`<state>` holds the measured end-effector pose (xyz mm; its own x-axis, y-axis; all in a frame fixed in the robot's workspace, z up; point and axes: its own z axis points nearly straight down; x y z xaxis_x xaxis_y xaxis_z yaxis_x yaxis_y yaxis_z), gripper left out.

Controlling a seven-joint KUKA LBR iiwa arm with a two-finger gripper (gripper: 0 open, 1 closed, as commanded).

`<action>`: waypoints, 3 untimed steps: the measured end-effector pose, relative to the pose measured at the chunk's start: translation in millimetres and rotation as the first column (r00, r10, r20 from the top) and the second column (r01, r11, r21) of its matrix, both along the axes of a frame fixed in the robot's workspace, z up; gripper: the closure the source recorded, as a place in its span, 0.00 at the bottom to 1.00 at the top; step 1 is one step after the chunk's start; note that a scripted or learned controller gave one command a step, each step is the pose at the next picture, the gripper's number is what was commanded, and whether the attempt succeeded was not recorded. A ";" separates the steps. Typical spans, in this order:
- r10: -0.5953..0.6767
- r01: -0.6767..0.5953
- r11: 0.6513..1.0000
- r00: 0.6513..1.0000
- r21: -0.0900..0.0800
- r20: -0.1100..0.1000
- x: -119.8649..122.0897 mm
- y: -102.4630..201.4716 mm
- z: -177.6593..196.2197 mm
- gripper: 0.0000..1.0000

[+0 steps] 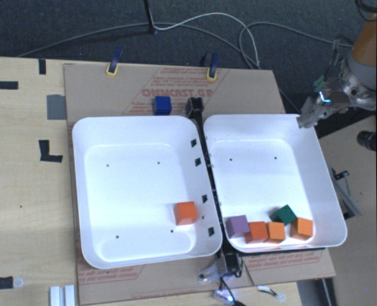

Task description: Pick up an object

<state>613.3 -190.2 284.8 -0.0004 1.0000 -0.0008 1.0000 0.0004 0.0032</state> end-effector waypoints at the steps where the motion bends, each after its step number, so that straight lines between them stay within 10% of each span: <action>1: 0.004 -0.004 1.000 1.000 0.002 -0.003 4.8 57.0 -0.6 1.00; 3: 0.004 -0.004 1.000 1.000 0.002 -0.005 -1.7 153.6 -20.2 1.00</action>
